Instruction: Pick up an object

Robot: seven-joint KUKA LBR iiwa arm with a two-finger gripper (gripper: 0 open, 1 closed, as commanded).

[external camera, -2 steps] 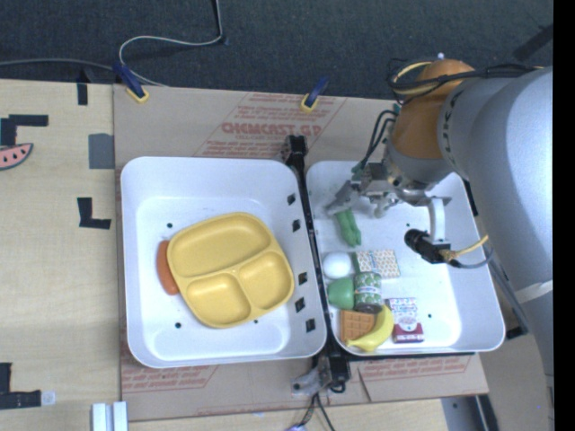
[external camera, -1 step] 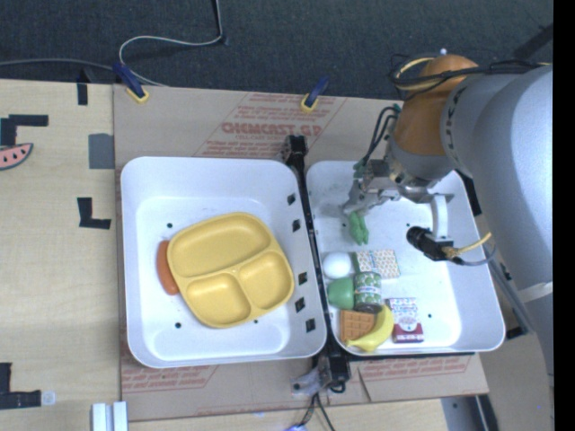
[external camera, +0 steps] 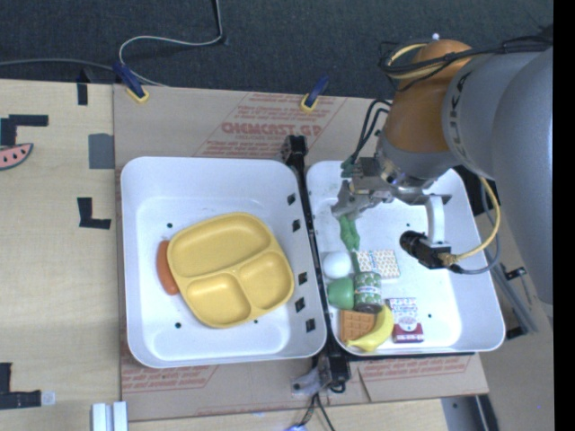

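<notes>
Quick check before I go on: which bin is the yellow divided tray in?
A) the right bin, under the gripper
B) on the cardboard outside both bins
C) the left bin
C: the yellow tray lies inside the left bin, away from the gripper over the right bin.

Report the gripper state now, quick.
Gripper: low over the right bin, above a green item; open, shut or holding cannot be told.

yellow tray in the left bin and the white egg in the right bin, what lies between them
In the camera view, between the yellow sectioned plastic tray and the white egg run the two white bins' adjoining rims with black clips.
</notes>
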